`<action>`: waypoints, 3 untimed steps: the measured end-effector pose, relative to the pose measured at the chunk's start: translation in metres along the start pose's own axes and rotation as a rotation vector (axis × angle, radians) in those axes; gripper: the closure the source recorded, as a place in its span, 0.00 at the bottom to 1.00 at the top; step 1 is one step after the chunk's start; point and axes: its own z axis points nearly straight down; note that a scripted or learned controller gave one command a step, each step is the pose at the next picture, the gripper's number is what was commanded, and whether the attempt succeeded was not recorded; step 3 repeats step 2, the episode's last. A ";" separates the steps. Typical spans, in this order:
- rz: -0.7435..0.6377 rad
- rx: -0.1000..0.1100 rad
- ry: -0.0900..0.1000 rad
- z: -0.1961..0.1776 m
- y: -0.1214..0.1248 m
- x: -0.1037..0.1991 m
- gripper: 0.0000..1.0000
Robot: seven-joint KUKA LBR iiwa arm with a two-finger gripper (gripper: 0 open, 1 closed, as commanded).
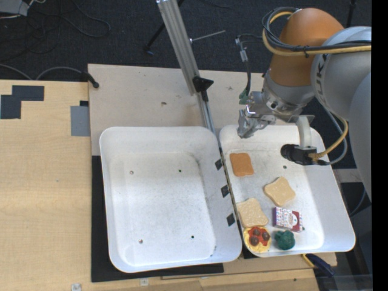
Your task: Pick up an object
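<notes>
A flat, orange-brown toast-shaped square [242, 163] is seen lying in the right-hand shallow white plastic bin [324, 183], towards its far end, just below the gripper [247, 128]. The metal gripper is hung above the bin's far-left corner, pointing down; nothing is seen between its fingers, and whether they are spread or closed cannot be told from this angle. Nearer the camera, a pale tan bread-slice shape [279, 191] is laid flat, well apart from the square. A second, rougher beige slice [251, 212] is found by the bin's left wall. Beside it, a small purple and white packet [287, 218] is set, and at the near edge a yellow dish-like piece with red berries [257, 237] is placed just beside a bumpy dark green lump [284, 240]. A black cylindrical part [297, 154] is seen over the bin's right side. The left-hand white bin [115, 162], smooth and speckled, is set alongside. Both are carried on the pale wooden table [42, 180]. Above, the grey arm with its glossy orange band [303, 38] is reached in from the right.
</notes>
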 end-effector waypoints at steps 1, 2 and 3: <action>0.000 0.001 -0.001 0.007 -0.003 0.059 1.00; 0.000 0.002 0.000 0.010 -0.010 0.116 1.00; 0.000 0.002 0.000 0.010 -0.010 0.116 1.00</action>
